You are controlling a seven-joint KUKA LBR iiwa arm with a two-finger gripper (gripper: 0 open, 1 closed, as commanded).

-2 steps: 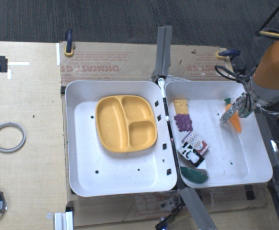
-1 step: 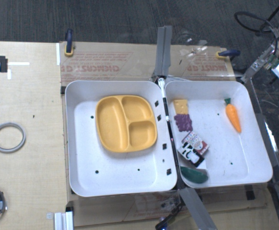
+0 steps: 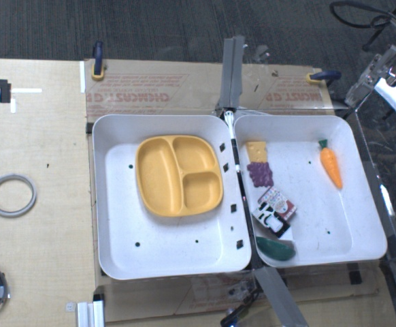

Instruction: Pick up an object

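Here, the end effector's state cannot be told; a carrot (image 3: 330,167) lies far-right in the right bin (image 3: 361,247), well apart from the yellow plate (image 3: 179,175).

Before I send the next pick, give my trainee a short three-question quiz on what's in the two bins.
1. True or false: the yellow divided plate lies in the right bin.
2. Which item lies nearest the right bin's far right corner? A) purple grapes B) carrot C) dark green item
3. Fill in: the yellow block sits just beyond the ____, along the wall that divides the bins.

Key:
1. False; it lies in the left bin.
2. B.
3. Purple grapes.
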